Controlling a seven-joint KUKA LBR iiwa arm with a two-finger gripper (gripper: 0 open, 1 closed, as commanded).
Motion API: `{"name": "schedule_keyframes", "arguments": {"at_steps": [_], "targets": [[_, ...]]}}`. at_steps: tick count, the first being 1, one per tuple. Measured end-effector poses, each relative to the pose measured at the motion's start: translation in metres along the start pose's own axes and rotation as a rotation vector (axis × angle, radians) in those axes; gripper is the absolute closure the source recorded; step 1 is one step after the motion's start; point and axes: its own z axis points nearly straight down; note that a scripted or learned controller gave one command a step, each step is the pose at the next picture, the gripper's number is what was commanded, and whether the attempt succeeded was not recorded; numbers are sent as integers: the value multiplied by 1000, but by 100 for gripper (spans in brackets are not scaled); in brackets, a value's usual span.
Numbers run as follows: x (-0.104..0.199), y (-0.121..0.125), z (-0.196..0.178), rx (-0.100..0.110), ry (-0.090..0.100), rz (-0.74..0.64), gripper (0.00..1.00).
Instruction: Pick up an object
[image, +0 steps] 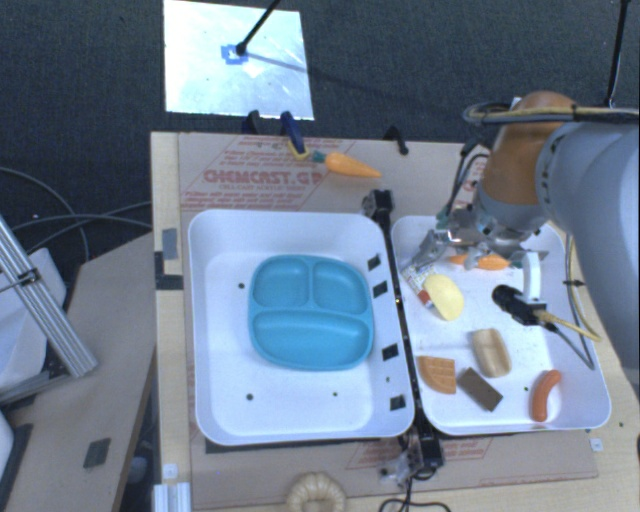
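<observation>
Gripper (432, 252) low in right bin (580, 400), far-left part, angled toward yellow lemon-like piece (444, 297) just beside it, likely lining up. Finger opening: cannot tell. Blue plate (308, 312) sits in left bin (220, 400).

Bins (215, 330) white. Plate (310, 312) light blue, 3 sections. Lemon (445, 297) pale yellow. Sausage (543, 395) red-orange. Bread (490, 351) tan. Cracker (437, 373) orange-brown. Block (480, 389) dk brown. Carrot (350, 166) orange w/ green tip. Arm (590, 190) grey, orange band.
</observation>
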Motion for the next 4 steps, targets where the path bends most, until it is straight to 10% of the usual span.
{"name": "schedule_keyframes", "arguments": {"at_steps": [1, 2, 4], "targets": [[0, 2, 24, -4, 2, 0, 0], [2, 6, 10, -14, 3, 0, 100], [2, 1, -96, -8, 0, -3, 100]]}}
